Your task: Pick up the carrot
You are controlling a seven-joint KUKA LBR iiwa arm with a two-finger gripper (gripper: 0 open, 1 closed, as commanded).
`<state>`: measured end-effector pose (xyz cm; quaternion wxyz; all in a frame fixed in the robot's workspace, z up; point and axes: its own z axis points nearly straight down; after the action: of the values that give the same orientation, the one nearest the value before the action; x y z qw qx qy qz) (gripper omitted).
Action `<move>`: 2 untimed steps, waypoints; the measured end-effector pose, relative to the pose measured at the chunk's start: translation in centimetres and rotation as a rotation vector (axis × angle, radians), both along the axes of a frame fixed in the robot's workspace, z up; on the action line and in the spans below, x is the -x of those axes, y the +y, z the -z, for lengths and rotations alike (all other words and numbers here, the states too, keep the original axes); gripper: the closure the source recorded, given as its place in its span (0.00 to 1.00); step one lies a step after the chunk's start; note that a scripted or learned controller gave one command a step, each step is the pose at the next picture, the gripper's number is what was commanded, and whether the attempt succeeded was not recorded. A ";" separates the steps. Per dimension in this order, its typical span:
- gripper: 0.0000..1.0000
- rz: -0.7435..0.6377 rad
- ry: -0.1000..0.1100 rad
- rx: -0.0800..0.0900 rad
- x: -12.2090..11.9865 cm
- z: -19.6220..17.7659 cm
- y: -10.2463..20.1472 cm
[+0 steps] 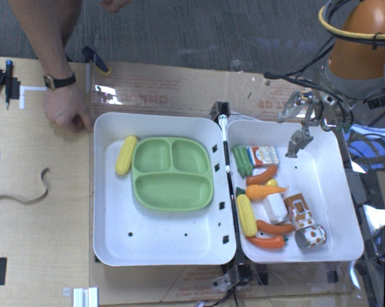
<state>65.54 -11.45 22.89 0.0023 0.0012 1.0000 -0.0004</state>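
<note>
- Fingers [296, 145] of the gripper [294, 150]: whether they are spread or pressed together I cannot tell from this slanted view; their tip hangs over bare floor at the back of the right bin [343, 207].
- Carrot [266, 192] lies in the middle of that bin, well apart from the gripper and nearer the camera, with its green end toward the divider.
- Close company: a red sausage [263, 176] sits just behind the carrot, a white block [274, 207] touches it in front, and a corn cob [246, 215] lies just beside its green end.
- Left bin [106, 228] carries a green plate [173, 173] and a second cob [125, 154]; neither matters for this pick.
- Step in hand, as I judge it: the approach, with no grasp begun.
- Next move calls for travelling forward and toward the divider until the gripper is over the carrot's orange body, turning the wrist to close across its narrow width, then descending.
- Risk: the crowding neighbours may get pinched or shoved instead, so the drop must be well centred.
</note>
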 end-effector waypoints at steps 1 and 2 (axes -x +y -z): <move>0.00 0.004 0.002 -0.001 5.2 3.7 7.0; 0.00 0.050 0.001 0.000 8.8 13.7 2.2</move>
<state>56.72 -9.29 9.23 0.0019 0.0264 0.9996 -0.0004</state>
